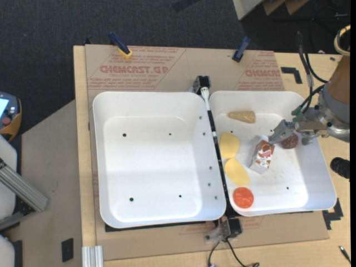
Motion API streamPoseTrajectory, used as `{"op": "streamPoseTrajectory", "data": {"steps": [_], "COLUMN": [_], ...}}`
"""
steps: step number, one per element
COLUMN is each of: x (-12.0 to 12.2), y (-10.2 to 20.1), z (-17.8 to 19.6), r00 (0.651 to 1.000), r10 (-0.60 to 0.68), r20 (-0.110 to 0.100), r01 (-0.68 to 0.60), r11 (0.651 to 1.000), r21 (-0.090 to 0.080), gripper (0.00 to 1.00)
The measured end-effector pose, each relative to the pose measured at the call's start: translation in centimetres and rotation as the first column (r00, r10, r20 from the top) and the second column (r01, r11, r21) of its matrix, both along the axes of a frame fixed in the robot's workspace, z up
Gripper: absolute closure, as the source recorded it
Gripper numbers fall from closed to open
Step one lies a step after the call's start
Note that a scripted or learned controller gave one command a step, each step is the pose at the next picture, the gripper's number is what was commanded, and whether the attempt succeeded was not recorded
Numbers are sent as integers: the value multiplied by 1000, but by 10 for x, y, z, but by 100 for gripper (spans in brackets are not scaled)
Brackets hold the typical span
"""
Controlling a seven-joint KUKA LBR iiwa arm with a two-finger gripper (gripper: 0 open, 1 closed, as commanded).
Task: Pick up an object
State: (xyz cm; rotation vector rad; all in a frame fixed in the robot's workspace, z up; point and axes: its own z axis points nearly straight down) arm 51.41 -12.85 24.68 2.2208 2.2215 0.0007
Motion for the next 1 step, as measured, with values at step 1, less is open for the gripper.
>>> {"op": "streamPoseTrajectory", "data": {"steps": [1], "x": [-9], "y": [34], "z": [-94], "r00": [1000], "r10": [2], "r20": [-11], "r01": [-2], "r11": [1000], "r21": [4], "gripper": [0]}}
